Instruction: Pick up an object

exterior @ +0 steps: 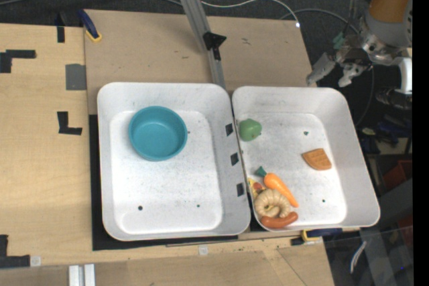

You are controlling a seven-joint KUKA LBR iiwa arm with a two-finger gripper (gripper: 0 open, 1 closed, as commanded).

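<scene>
A: Where is the gripper [333, 70] hanging?

B: Upper right of the frame, beyond the right bin [335, 102], fingers spread and holding nothing, likely parked clear.

A: Targets?

B: Toy carrot [280, 188], green ball [250, 130] are lying in that bin.

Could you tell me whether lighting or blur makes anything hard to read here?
Camera view: even lighting, soft shadows, no strong glare on the white bins; blue bowl and toy carrot read sharply; the gripper sits against dark clutter, slightly soft.
</scene>
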